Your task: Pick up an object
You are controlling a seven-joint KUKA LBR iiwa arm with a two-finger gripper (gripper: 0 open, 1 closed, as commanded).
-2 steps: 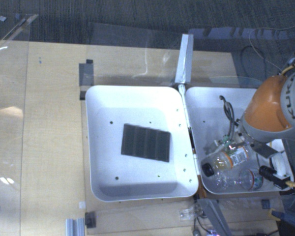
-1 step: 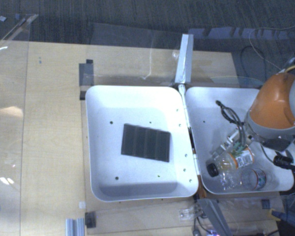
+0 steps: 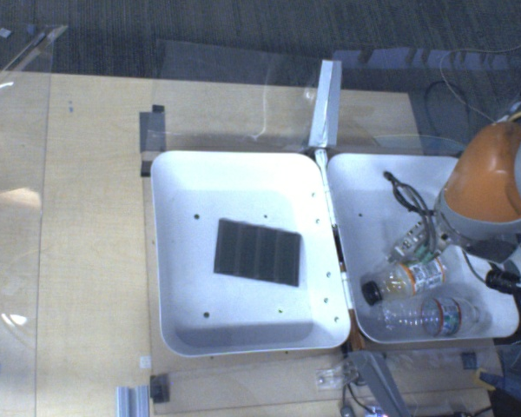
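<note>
Bright, even overhead light here, and the two white bins [image 3: 243,168] run close to washed out. Soft shadow pools along the left bin's near wall. Pale glare patches sit on the table [image 3: 69,233] toward its left edge, streaks of reflection at the far left corner. The picture is a bit soft and grainy; the clear bottles [image 3: 425,315] blur into the white.
</note>
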